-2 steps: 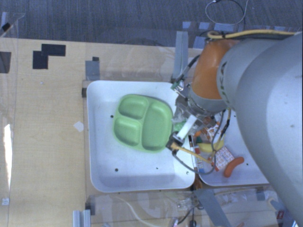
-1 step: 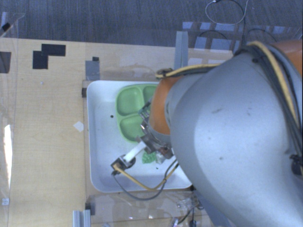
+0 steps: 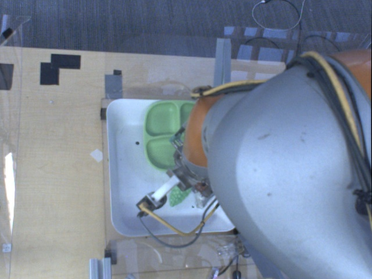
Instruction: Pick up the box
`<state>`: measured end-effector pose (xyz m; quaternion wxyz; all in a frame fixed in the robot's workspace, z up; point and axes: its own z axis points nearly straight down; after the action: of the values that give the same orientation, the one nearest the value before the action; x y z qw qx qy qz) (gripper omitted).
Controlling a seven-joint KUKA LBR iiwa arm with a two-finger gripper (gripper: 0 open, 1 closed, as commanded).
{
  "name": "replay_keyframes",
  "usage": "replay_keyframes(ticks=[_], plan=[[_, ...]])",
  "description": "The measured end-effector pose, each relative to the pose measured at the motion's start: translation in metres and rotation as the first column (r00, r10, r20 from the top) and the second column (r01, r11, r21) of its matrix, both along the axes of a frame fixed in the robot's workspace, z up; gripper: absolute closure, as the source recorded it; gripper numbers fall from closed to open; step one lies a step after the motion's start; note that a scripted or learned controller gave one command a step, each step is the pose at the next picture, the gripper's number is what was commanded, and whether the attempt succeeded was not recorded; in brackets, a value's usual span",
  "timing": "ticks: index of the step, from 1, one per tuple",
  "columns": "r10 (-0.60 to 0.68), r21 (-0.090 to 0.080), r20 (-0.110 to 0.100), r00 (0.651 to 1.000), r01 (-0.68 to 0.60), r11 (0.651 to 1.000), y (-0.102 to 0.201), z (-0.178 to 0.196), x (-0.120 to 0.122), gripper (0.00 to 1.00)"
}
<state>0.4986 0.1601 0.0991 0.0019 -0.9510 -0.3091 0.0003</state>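
Hand low in white bin; apart or together, cannot tell. Box hidden, probably under arm. Risk: blind grab catches green tray just beyond hand, or small green piece beside it.

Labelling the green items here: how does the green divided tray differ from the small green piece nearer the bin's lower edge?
The green divided tray is pale green; the small green piece is darker. The tray is far larger, with moulded compartments; the piece shows none. Both lie in the white bin.
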Motion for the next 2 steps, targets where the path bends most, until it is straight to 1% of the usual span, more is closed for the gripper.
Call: replay_keyframes(ticks=[2], plan=[[0.0,-0.001,-0.001,1.0,0.0,1.0,-0.0002,-0.0005,-0.0002,0.0]])
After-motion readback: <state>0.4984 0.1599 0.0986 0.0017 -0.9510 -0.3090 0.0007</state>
